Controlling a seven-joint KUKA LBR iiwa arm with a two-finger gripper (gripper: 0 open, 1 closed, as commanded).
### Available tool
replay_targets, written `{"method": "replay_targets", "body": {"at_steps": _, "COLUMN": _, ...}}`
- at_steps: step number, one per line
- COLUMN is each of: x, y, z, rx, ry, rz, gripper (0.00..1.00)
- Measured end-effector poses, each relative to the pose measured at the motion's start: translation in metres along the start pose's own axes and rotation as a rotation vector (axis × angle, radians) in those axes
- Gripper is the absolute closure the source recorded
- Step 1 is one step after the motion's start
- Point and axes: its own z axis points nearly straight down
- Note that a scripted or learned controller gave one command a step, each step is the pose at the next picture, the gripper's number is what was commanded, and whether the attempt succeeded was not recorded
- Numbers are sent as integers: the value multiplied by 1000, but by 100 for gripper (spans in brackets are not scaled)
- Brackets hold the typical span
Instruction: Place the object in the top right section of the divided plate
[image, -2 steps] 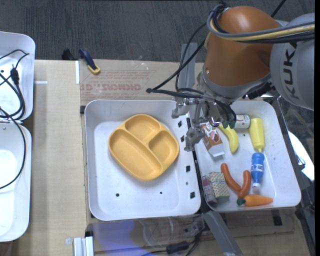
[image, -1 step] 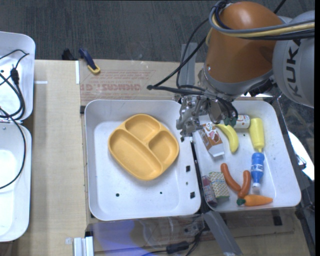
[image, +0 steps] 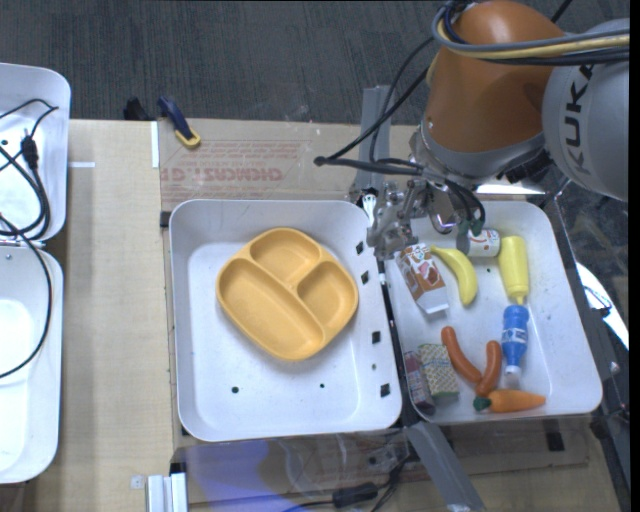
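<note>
Plate: we've got a yellow-orange divided plastic plate sitting a bit skewed in the left white bin, three sections, all looking bare.
Right bin: the other shallow white bin is where all the toy food is piled.
Items there: a small white carton with a printed front, a yellow plastic banana just right of it, a yellow bottle, a small blue-and-white bottle, two orange-red sausages, an orange carrot at the near edge, and a little patterned box near the divider.
Arm: the big grey arm with the orange band hangs over the far left part of the right bin.
Pincer: the pincer is low down right beside the carton's far end, cables all around it. We honestly can't tell how it's set.
Bench: the wooden bench has a blue-and-yellow clamp at the far edge.
</note>
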Motion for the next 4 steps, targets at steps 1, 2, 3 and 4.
{"method": "replay_targets", "body": {"at_steps": 1, "x": 25, "y": 23, "z": 14, "rx": -1, "ry": 2, "rz": -15, "gripper": 100}}
{"method": "replay_targets", "body": {"at_steps": 2, "x": 53, "y": 1, "z": 15, "rx": 0, "ry": 2, "rz": 38, "gripper": 100}}
{"method": "replay_targets", "body": {"at_steps": 3, "x": 36, "y": 20, "z": 22, "rx": 0, "ry": 0, "rz": 135, "gripper": 100}}
{"method": "replay_targets", "body": {"at_steps": 4, "x": 41, "y": -46, "z": 45, "rx": 0, "ry": 3, "rz": -42, "gripper": 100}}
